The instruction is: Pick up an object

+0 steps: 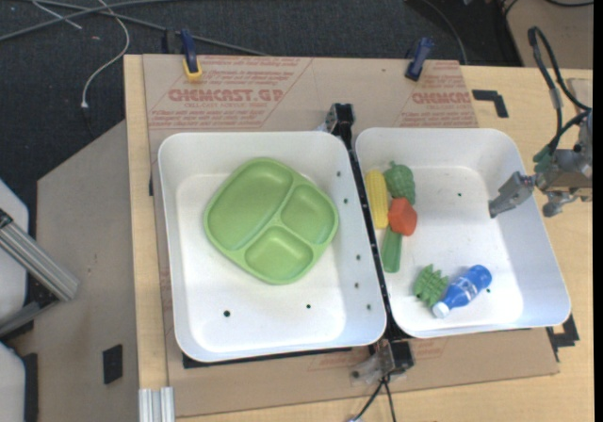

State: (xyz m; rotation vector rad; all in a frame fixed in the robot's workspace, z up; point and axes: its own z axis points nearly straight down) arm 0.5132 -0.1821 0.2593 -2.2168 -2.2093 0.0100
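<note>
The right bin (528,302) holds several toy items. A yellow corn cob (377,199) lies by its left wall, with a dark green vegetable (400,181) beside it. Just below them sit a red tomato (402,217) and a green cucumber (390,251). Near the front lie a spiky green toy (430,284) and a blue bottle (465,288) with a white cap, touching each other. My gripper (529,201) hangs over the bin's right rim, open, with nothing between its fingers, well to the right of all the items.
The left bin (188,316) carries a light green divided plate (271,219) tilted across its middle. Black clips join the two bins at the back (340,117) and front (388,356). Cables run along the right edge behind the gripper.
</note>
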